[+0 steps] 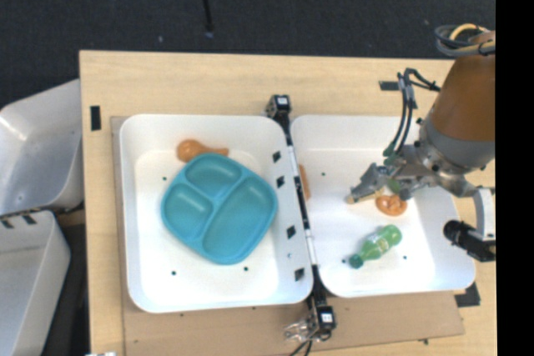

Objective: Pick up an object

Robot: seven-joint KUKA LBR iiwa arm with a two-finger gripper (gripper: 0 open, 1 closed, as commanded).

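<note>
My gripper hangs over the right bin, near its middle, on the grey arm that comes in from the right. Just below and to the right of it lies a small orange ring-shaped item, partly covered by the gripper body. A green bottle lies on its side nearer the bin's front. A thin orange piece rests against the divider on the right bin's left wall. I see nothing held in the gripper.
The left bin holds a blue divided plate and an orange drumstick-shaped toy behind it. Black clips run along the divider between the bins. The wooden bench surrounds both.
</note>
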